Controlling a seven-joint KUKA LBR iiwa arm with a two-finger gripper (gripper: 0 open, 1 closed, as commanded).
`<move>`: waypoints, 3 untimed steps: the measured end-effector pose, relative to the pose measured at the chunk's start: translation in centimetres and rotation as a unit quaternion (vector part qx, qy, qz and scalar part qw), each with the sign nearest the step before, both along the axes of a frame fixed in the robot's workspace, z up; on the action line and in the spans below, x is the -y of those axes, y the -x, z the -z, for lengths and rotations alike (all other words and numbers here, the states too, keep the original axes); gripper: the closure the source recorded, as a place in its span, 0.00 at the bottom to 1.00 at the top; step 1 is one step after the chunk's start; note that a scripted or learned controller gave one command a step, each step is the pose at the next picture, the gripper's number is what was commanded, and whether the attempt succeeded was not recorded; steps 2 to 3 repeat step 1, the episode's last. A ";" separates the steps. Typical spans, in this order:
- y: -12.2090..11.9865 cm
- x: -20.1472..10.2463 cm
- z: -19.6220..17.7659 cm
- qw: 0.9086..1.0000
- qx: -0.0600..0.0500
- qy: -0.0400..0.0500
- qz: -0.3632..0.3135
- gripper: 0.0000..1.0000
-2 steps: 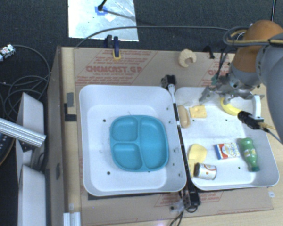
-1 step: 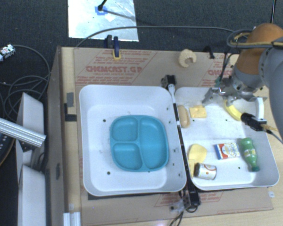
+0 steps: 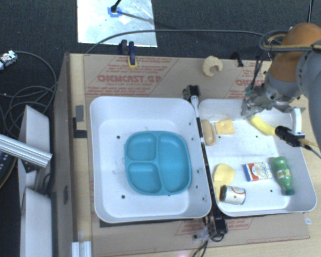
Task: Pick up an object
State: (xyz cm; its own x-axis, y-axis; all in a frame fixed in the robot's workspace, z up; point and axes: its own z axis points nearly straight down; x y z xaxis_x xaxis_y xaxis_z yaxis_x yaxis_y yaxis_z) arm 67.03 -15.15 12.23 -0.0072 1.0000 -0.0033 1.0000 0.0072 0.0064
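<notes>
Approach step: pincer [image 3: 250, 107] low over right bin [image 3: 305, 197], far edge, beside banana [image 3: 262, 126]; can't tell its opening; next needs lining up w/ banana

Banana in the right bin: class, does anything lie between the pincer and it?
Nothing visible does. The pincer hangs at the right bin's far edge, and the banana lies just beside it; the cheese sits off to the other side.
</notes>
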 end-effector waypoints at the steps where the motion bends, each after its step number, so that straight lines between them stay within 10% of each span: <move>1: 0.0 0.0 0.0 1.000 0.000 0.000 0.000 0.00; 3: 0.0 0.0 0.0 1.000 0.000 0.000 0.000 0.00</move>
